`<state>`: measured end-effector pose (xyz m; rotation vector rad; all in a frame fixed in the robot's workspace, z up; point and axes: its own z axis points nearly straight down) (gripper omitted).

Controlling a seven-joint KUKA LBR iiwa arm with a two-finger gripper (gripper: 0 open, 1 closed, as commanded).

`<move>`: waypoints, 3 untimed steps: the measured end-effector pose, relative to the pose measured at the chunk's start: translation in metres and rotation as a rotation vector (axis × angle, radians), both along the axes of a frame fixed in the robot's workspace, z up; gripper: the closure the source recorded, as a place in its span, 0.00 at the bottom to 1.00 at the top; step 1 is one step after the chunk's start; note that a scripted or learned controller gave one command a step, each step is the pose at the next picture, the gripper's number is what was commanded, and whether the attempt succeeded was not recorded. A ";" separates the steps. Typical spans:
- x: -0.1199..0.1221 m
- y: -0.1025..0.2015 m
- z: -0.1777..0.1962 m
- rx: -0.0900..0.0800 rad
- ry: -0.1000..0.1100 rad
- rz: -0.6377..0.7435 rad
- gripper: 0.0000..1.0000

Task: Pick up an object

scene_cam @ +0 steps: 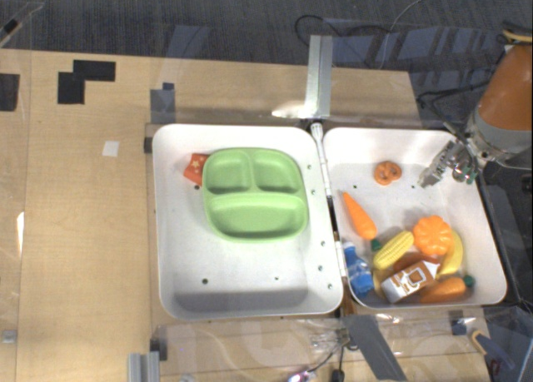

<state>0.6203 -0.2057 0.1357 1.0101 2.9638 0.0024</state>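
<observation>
**Right bin, near corner: clustered stock, gripper poised above far edge**

Nearest the camera lay the crowded corner of the right bin: a brown carton, a blue bottle, an orange carrot-like piece, a corn cob, a banana and a small pumpkin, all touching or overlapping. A single carrot lay apart from them beside the dividing wall. A small orange cookie-shaped piece sat alone on bare floor farther back.

Left bin: one green divided tray, a red item tucked at its far-left edge.

Gripper: hung over the right bin's far-right part, near the cookie-shaped piece but not touching it; fingers appeared slightly apart, nothing between them.

Handling note, by judgement: the isolated cookie-shaped piece was the likeliest pick, being closest and free of neighbours. A good attempt would centre the fingers over it, open wider than the piece, descend straight to the floor, then close. Being low and flat, it could slip from under the tips.
</observation>
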 end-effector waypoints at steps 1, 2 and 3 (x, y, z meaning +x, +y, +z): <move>0.008 0.058 -0.046 0.004 -0.002 -0.273 1.00; 0.050 0.127 0.052 0.007 0.001 -0.618 1.00; 0.050 0.127 0.052 0.007 0.002 -0.618 0.00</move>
